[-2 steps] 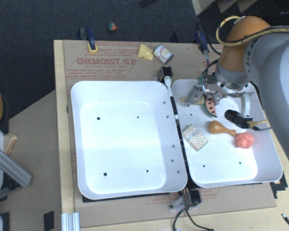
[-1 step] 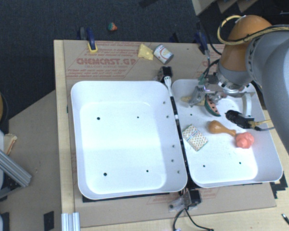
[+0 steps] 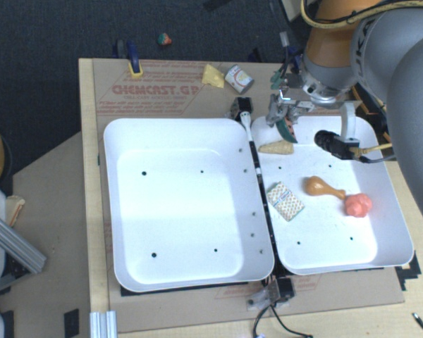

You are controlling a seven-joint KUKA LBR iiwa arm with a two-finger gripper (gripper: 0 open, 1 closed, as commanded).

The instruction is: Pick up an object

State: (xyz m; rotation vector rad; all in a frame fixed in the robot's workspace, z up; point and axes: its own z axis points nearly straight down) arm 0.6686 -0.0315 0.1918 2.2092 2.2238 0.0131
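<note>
Four objects in right bin (image 3: 338,238): tan wedge (image 3: 276,147) near far left corner, patterned box (image 3: 285,201) by left wall, wooden drumstick (image 3: 324,186) mid-bin, pink ball (image 3: 358,204) just beside its thin end. Gripper (image 3: 285,118) hangs over far rim, near wedge; open or closed, cannot tell.

A brown board bench (image 3: 162,94) printed with red lettering carries two shallow white bins, the left bin (image 3: 176,210) touching the right bin (image 3: 370,248), while beyond them lie a yellow scrap (image 3: 213,77) and a small white box (image 3: 239,79), with a blue-handled clamp (image 3: 134,58) at its far edge
</note>
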